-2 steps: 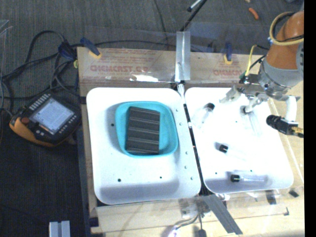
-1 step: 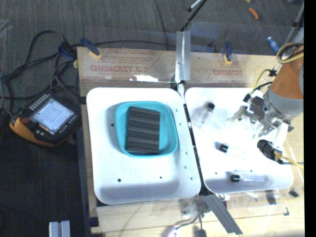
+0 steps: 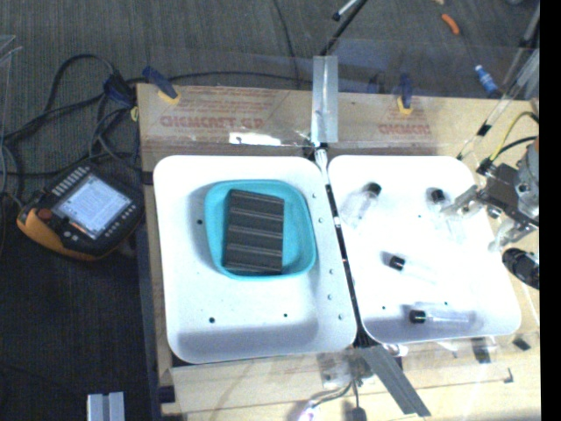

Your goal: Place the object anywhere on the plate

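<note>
Now, the gripper (image 3: pixel 487 193) sits at the far right of the camera view, over the right-hand rim of the right bin (image 3: pixel 456 288). It shows as a cluster of dark and metallic parts, with a pale tip pointing left toward the bin's interior. Whether it is open or shut cannot be told from this angle, and nothing can be seen held in it. Behind it, the arm (image 3: pixel 536 191) comes in from the right edge, low and roughly level with the bench, with thin wires running up and away from it.

Inside the right bin lie four small clear vials with black caps, well apart from one another. One vial (image 3: pixel 366 196) is near the back left and another (image 3: pixel 436 198) is near the back right, closest to the gripper. A third (image 3: pixel 394 261) sits in the middle and a fourth (image 3: pixel 434 317) lies along the front.

The left bin (image 3: pixel 254 331) touches the right one along their shared edge. In its middle rests the blue plate (image 3: pixel 302 235). The dark ribbed block (image 3: pixel 254 231) lies flat on the plate, wholly within its rim, and is well apart from the gripper.

Beyond the bins, a metal post (image 3: pixel 325 103) stands at the back of the bench between them. A teach pendant (image 3: pixel 83 209) with a lit screen lies on the floor to the left, with cables looping behind it.
</note>
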